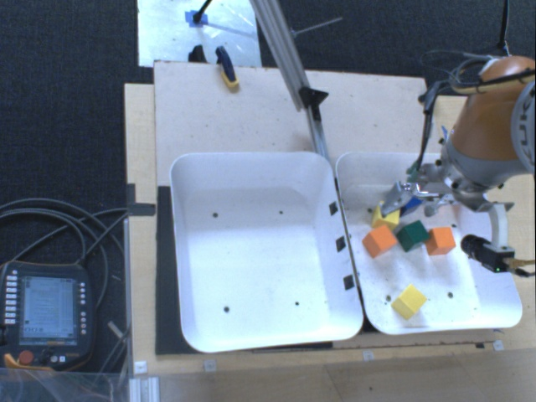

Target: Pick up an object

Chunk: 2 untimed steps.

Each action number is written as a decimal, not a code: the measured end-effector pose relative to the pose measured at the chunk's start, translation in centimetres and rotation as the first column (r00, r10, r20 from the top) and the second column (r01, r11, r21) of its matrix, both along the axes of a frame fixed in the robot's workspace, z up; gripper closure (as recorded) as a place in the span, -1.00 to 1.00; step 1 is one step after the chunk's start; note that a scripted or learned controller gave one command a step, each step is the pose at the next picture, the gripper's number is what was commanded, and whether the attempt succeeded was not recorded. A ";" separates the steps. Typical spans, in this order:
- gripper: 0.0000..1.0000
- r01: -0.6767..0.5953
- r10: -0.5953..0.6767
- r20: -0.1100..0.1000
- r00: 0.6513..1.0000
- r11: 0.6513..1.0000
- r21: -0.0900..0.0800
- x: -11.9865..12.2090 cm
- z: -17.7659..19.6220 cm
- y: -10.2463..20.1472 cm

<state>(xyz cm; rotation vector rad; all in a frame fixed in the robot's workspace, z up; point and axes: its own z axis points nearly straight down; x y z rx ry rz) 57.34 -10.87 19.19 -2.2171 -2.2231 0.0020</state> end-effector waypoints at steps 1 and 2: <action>-1.00 0.000 0.000 -0.002 1.000 1.000 0.001 -0.8 -5.4 0.7; 1.00 -0.001 0.001 0.006 1.000 1.000 -0.001 -0.6 -4.0 0.6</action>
